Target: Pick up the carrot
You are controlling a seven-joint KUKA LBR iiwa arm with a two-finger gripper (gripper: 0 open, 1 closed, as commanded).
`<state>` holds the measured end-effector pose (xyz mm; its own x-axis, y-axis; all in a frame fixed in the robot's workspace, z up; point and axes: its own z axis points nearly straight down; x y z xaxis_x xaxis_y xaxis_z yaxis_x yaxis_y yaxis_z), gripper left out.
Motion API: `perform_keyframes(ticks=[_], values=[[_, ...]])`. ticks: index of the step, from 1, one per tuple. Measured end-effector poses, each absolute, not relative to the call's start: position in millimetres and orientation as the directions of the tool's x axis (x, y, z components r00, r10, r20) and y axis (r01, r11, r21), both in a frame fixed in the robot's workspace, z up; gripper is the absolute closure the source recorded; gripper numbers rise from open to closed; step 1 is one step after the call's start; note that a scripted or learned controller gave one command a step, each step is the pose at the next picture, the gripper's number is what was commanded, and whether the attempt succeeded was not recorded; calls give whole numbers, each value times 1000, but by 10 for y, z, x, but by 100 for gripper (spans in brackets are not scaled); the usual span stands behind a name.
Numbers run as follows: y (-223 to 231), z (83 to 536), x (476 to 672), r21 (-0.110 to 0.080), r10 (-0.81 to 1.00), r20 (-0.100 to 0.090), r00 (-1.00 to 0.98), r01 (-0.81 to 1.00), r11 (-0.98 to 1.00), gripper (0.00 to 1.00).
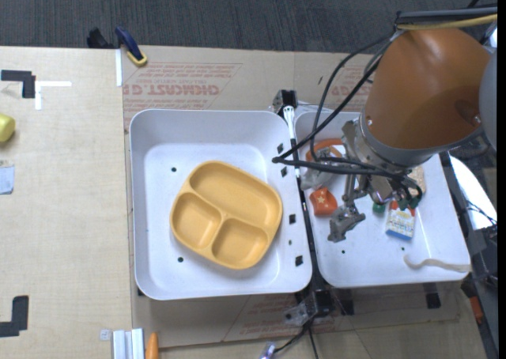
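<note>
The gripper (345,223) is hung low over the right bin (443,251), presumably lowered for a grasp; its opening cannot be made out, and nothing is seen held. The carrot (326,146), judged to be the orange piece behind it, is partly hidden by cables. A red item (322,202) lies just beside it.

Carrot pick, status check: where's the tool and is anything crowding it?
Tool low in right bin, nothing seen between its fingers. Carrot at bin's far edge, partly under cables. Tomato beside tool; small carton on its other side.
</note>
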<state>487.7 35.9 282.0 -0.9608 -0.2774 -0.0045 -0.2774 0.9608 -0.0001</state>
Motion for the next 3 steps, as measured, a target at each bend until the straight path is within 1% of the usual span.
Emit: perform_keyframes(ticks=[1, 2, 3], values=[[1372, 1699, 5043, 0, -102, 1, -995, -102, 995, 0], [1084, 1064, 5133, 4, -59, -12, -998, -59, 998, 0], [1063, 1121, 5140, 1, -58, -11, -998, -58, 998, 100]])
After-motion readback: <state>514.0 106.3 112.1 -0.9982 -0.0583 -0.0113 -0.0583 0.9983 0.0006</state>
